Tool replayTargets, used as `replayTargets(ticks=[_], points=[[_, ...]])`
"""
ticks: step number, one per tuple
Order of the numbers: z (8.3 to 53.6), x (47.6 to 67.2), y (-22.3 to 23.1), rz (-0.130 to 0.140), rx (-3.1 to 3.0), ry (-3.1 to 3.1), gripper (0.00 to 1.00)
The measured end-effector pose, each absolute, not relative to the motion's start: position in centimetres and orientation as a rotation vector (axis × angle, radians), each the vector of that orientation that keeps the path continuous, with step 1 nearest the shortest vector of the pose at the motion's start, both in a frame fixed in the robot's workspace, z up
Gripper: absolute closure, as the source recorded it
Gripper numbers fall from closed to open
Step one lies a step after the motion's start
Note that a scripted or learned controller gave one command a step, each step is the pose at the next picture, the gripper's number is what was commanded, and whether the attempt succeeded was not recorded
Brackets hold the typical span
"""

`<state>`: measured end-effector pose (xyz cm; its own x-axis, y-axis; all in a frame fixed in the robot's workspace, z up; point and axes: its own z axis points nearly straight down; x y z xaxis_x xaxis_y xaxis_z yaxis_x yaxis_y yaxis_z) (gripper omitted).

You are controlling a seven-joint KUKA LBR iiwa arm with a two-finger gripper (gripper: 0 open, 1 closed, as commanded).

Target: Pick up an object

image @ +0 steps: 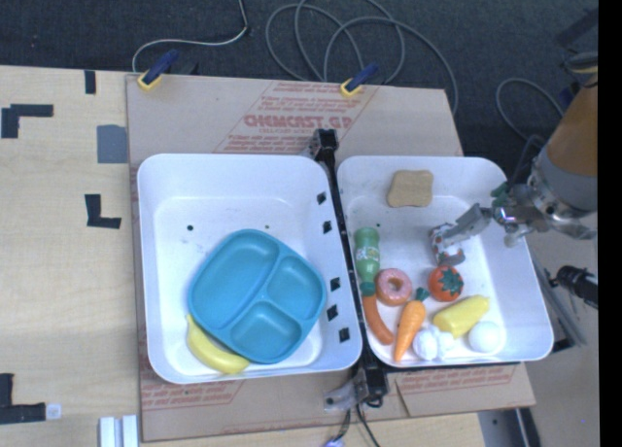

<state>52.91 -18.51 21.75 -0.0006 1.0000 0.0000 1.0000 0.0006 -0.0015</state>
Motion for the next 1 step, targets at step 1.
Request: replayTargets(ticks=[1], points=[[7.96,55.00,-17.71,0.003,-2.220,-2.227,0.00]])
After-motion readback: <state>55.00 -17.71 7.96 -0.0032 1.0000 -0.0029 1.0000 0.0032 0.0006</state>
